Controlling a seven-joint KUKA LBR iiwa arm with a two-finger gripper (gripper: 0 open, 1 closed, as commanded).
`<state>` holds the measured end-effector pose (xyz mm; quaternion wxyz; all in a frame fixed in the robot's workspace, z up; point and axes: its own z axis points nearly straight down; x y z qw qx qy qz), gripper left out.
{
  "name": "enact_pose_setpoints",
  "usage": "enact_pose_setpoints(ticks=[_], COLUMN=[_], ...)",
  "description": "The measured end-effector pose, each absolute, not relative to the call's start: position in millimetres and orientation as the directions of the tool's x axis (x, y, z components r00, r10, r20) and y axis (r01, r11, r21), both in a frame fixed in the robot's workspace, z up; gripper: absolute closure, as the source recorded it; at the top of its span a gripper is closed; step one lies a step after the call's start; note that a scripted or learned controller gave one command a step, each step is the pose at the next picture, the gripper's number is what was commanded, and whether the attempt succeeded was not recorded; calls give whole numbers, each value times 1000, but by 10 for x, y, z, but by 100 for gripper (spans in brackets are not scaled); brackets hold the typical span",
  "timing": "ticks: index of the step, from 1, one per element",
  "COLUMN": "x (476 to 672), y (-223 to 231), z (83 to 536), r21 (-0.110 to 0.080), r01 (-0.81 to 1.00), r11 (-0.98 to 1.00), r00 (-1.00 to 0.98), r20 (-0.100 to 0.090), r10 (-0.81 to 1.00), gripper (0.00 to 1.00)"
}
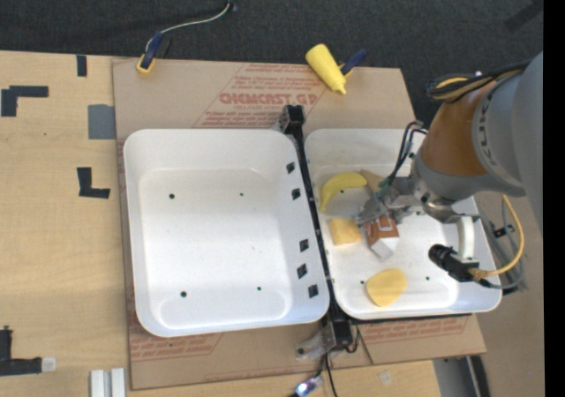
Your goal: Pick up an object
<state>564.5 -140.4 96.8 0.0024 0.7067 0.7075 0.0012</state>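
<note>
My gripper point(378, 213) reaches from the right into the right bin point(441, 298), low among the objects near its middle. Right under it lies a small brown and white packet point(385, 235), touching or very close to the fingers. A yellow banana-shaped piece point(341, 187) lies to the upper left of the gripper. A pale yellow block point(344, 232) sits to its left. A round yellow piece point(387, 287) rests near the bin's front wall. The arm's grey body and orange band point(450, 144) hide the bin's right part.
The left bin point(141, 210) adjoins the right one along a black divider point(305, 210). A yellow clamp point(327, 67) and another clip point(148, 58) hold the cardboard sheet behind the bins. Cables hang off the arm at the right bin's right edge point(494, 263).
</note>
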Motion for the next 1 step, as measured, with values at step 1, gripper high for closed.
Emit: enact_pose_setpoints(ticks=[1], x=[5296], y=[-450], z=[1893], r21=[4], r01=[1000], r11=[10], r00=[-10], r20=[4], r10=[1000], gripper=[100])
